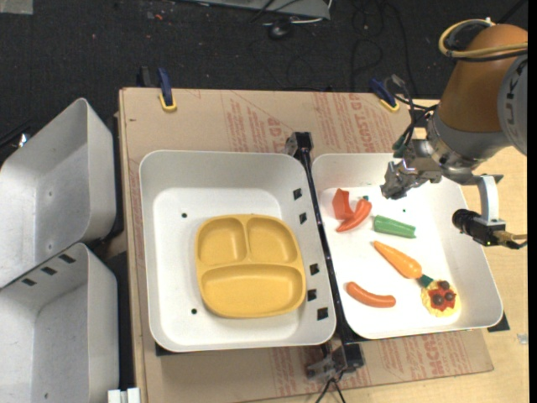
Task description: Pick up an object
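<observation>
A yellow divided plate (250, 265) (3 compartments) sits in the left bin (159, 225).

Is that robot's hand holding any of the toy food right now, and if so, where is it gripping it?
Nothing is held. The hand hangs over the right bin, above the red pepper, with nothing between its fingers.

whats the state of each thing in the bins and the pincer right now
yellow divided plate: flat in the left bin, nothing on it
red pepper: lying in the right bin, untouched
green piece: lying flat
carrot: lying flat
sausage: lying flat
pizza slice: lying flat near the right bin's front corner
pincer: above the right bin's back, holding nothing
</observation>
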`<action>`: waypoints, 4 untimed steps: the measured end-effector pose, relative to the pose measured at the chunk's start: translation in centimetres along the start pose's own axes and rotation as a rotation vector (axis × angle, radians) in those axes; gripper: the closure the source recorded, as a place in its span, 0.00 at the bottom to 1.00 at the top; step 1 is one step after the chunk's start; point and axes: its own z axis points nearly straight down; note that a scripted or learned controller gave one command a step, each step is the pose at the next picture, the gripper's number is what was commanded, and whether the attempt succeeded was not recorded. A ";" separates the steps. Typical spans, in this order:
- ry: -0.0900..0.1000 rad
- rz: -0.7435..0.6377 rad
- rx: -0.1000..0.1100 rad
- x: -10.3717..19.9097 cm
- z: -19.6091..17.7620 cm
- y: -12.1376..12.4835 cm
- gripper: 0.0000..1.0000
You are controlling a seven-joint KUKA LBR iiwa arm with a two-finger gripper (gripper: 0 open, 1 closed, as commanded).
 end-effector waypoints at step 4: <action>0.003 -0.006 0.009 15.7 -1.1 -5.3 1.00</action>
